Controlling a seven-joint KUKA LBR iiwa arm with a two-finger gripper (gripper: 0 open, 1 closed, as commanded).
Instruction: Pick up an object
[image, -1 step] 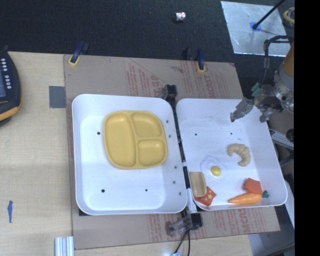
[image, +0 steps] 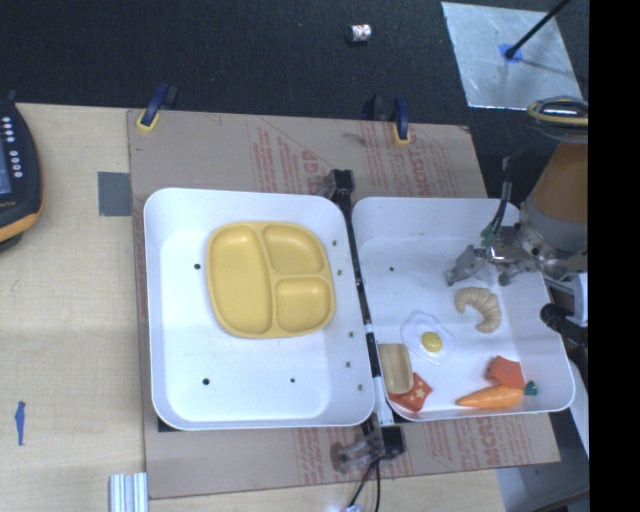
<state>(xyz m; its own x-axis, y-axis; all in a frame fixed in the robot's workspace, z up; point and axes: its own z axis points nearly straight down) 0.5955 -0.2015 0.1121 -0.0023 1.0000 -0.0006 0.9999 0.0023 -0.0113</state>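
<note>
The right bin (image: 400, 225) holds several toy foods: a tan croissant (image: 480, 306), a fried egg (image: 429, 338), an orange carrot (image: 490, 398), a red piece (image: 505, 371) above the carrot, and a tan bread slice (image: 395, 368) beside a red wedge (image: 410, 395). My gripper (image: 487, 264) hangs just above the croissant at the bin's right side, fingers spread open with nothing between them. A yellow divided plate (image: 270, 277) lies in the left bin (image: 175, 370).
Both bins sit on a cardboard sheet (image: 250, 150) held by clamps at the back. A black and orange pendant (image: 15, 170) lies at the far left of the bench. The arm (image: 560, 190) enters from the right.
</note>
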